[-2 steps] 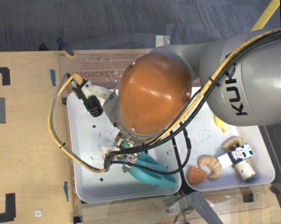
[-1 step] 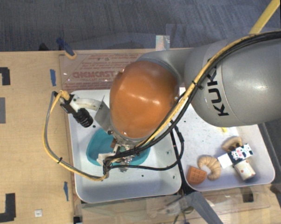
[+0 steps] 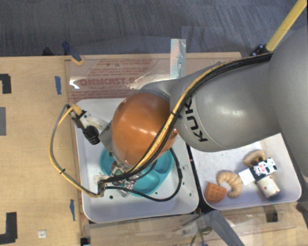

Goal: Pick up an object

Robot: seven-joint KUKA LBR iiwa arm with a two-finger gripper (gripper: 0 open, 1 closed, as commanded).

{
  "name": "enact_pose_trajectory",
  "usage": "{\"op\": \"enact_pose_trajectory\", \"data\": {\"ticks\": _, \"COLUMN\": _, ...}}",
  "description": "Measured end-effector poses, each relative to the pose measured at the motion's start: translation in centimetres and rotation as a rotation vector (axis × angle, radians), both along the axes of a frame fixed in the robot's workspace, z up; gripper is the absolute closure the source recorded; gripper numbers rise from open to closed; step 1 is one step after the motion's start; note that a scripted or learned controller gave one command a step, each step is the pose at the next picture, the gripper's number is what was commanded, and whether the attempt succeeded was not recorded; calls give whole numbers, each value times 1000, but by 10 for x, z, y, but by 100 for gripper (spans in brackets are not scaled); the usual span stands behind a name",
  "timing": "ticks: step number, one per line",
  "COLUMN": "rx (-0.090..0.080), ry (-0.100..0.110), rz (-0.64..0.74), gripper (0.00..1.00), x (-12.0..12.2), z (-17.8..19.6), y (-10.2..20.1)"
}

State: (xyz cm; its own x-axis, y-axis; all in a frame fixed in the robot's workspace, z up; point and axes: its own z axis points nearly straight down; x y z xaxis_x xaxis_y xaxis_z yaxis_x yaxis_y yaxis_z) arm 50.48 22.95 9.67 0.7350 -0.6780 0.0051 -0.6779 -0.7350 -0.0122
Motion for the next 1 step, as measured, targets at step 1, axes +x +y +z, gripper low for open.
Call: {"op": "enact_pose_trajectory", "data": {"ticks": 1, "rx": 14, "ry": 8, "rz": -394, "gripper": 100, "x": 43, "z": 0, "y": 6}}
